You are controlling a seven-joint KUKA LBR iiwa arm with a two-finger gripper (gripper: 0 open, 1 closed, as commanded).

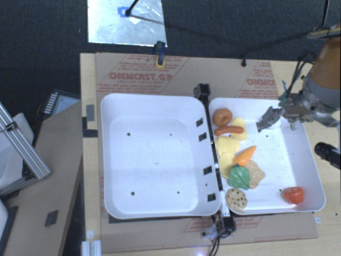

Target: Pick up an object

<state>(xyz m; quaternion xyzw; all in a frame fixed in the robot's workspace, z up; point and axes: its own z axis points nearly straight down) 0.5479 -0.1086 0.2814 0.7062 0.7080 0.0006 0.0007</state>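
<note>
Grey gripper (265,122) hangs over the right bin's (309,159) far edge, grip unreadable from here, while the sausage (228,130) lies just leftward, long axis running across the bin, against the divider side.

Silver sheet (127,14) beyond bench; blue-yellow clamp (160,54) at cardboard edge (rear); aluminium rail (18,145) left.

The arm (325,84) is grey with an orange band, thin cables at its wrist, and a dark grey claw (265,120).
</note>
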